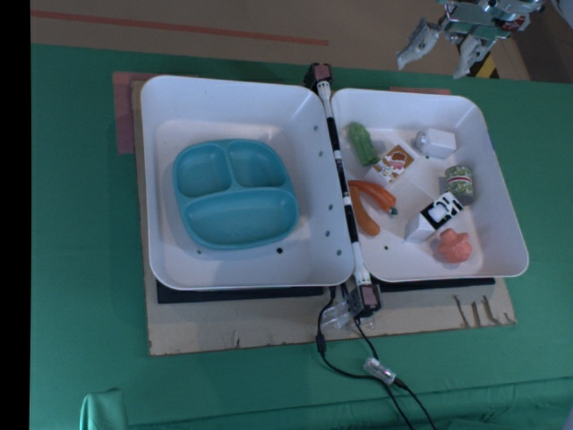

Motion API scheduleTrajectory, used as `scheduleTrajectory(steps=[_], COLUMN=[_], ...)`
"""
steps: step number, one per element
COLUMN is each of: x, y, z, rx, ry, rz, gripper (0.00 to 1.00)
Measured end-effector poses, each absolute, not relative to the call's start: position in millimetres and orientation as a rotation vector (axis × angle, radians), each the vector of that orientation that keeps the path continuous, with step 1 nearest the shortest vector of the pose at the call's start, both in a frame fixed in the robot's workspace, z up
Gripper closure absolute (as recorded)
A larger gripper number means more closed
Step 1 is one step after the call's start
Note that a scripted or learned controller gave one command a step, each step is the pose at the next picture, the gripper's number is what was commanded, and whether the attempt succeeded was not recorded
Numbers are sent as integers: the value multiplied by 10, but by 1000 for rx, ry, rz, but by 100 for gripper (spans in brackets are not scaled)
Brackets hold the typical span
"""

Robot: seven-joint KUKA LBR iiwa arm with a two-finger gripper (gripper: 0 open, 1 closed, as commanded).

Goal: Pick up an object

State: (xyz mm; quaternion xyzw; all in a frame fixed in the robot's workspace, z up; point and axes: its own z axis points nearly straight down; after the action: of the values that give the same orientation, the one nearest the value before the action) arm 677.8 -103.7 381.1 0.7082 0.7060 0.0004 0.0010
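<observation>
Green cloth covers the bench (81, 240), and a sheet of cardboard (224, 330) lies under two shallow white bins set side by side. Within the left bin (161, 106) sits a teal divided plate (235, 193) with three compartments. Over in the right bin (488, 150) the small objects lie scattered: a green knobbly vegetable (362, 141) near the dividing edge, a little printed carton (395, 163) just beside it, two orange carrot-like pieces (370, 201) crossing each other, a white jug-shaped piece (433, 141) toward the far wall, a green-and-white can (459, 184) at the right, a white box with black marks (434, 215), and a pinkish-orange lump (452, 245) near the front corner. Above the far right corner, well clear of the bin, hangs the gripper (442, 52), its two pale fingers (413, 47) spread apart with nothing between them.
</observation>
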Motion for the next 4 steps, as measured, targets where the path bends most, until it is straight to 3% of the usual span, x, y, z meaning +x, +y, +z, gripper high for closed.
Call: scheduleTrajectory(steps=[1, 2, 3, 4], x=[7005, 6972, 6399, 6418], y=[-1015, -969, -966, -983], z=[2880, 2052, 1872, 2013], rx=[2221, 2227, 2219, 2216], ry=[2216, 2223, 2213, 2203], rz=[1, -15, 7, 13], gripper=[0, 0, 0, 100])
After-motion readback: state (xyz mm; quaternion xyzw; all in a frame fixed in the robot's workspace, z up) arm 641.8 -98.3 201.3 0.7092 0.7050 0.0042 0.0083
